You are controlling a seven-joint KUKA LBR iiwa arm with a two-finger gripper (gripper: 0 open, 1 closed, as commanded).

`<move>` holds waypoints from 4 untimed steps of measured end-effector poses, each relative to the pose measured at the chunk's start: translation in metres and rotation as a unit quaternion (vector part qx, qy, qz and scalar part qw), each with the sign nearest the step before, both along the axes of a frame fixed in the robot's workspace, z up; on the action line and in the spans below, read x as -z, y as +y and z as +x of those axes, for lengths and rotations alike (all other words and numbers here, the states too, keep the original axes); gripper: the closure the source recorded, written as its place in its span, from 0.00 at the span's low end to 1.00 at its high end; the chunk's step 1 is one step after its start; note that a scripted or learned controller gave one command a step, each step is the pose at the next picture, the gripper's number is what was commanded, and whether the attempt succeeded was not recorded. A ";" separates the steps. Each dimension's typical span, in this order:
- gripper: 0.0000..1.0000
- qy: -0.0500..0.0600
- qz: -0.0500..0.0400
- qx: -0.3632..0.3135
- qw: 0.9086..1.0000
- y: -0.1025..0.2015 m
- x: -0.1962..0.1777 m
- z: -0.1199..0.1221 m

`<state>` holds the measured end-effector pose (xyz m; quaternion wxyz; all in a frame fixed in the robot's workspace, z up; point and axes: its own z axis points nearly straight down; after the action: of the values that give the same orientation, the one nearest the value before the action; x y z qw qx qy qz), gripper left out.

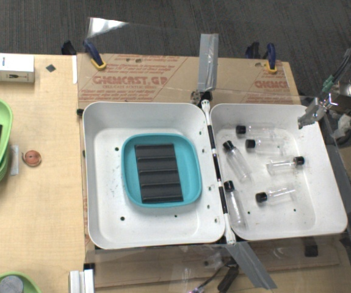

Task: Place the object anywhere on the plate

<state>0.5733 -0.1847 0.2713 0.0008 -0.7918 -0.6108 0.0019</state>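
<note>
Vials [267, 163], clear with black caps, lie scattered across right bin [322, 218] | teal plate [190, 163] with black ridged insert sits mid left bin [102, 212], open floor around | gripper [312, 116] at right bin's far-right rim, grip state unclear

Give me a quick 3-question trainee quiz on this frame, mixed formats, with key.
1. True or false: the teal plate sits in the left bin.
2. Which bin holds the clear vials with black caps? A) left bin B) right bin C) both
3. Fill in: the dark ridged block lies on the ____.

Key: 1 true; 2 B; 3 plate.
</note>
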 end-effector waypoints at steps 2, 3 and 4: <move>0.00 -0.001 0.000 0.032 0.999 -0.026 -0.129 0.051; 0.00 -0.001 -0.001 0.108 0.994 -0.030 -0.169 0.084; 0.00 0.000 0.000 0.139 0.990 -0.020 0.016 0.085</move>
<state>0.6588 -0.2045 0.2550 0.0005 -0.8690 -0.4948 0.0018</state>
